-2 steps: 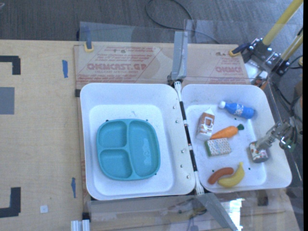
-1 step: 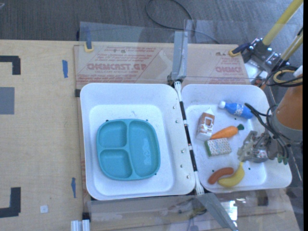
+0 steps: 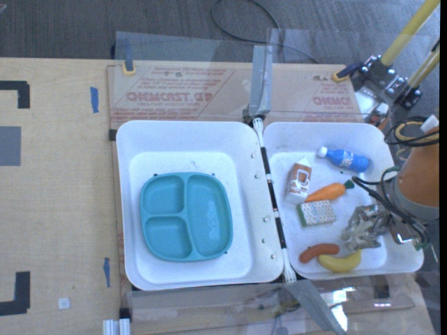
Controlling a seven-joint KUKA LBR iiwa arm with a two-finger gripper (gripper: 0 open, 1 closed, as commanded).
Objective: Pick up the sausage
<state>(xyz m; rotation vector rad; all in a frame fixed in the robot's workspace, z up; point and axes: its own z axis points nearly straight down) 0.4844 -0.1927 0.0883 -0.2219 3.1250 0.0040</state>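
Sausage [image 3: 318, 252], short and reddish-brown, lies touching the banana [image 3: 340, 262]; gripper [image 3: 364, 230] jaws' state unclear.

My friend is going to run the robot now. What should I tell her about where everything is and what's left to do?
Gripper: low over the right bin, just right of the sausage; no object shows between its fingers.
Sausage: lying at the near edge of the right bin, touching the banana beside it.
Also in that bin: carrot, small carton, blue bottle, green sponge.
Left bin: holds a teal divided plate.
Done: arm is near the sausage.
Left: grasp the sausage and lift it, without catching the banana.
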